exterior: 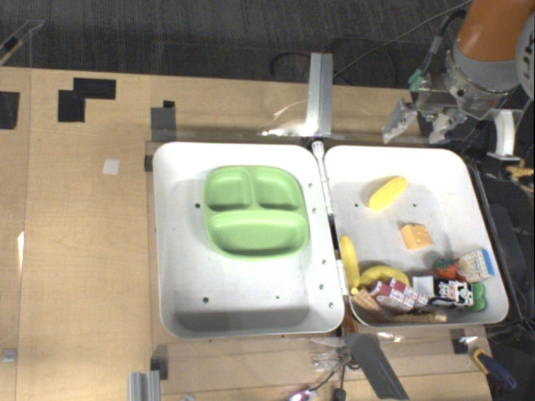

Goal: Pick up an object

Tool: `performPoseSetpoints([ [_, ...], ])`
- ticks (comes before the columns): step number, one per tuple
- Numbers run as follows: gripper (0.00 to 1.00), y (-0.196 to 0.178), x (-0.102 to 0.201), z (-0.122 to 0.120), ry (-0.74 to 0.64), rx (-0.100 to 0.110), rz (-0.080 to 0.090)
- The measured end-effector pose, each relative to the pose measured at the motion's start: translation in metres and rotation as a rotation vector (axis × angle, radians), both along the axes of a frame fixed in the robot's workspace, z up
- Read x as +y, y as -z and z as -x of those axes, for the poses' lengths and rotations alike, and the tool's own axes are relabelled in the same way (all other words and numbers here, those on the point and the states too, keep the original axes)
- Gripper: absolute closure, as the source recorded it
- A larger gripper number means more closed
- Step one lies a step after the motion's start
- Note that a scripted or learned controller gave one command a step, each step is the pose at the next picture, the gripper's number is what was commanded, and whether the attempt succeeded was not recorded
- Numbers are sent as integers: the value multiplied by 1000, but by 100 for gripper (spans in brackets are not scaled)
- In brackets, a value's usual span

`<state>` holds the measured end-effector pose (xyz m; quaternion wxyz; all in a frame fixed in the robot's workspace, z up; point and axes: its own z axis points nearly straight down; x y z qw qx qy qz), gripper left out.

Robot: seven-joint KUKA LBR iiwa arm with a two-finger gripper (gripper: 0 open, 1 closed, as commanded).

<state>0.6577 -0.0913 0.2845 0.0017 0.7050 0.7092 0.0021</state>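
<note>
Green divided plate (254,210) sits in the left bin (175,249). In the right bin (451,174) we see yellow corn (387,192), a cracker (415,236), a banana (349,261) and near-edge clutter (426,293). Gripper (420,124) hangs over the far rim, fingers spread, holding nothing.

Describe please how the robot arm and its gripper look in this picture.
The arm has a large orange band above a grey metallic wrist. Below it sits the gripper, grey metal with thin light-coloured fingers. Dark cables run beside the wrist, and a small teal part shows at its left side.
</note>
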Motion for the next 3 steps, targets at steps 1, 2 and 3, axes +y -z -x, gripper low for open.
performPoseSetpoints([
  [1,0,92,28,56,-152,2,0],
  [2,0,179,-25,32,-34,2,0],
  [3,100,170,-25,32,-34,7,-2],
])
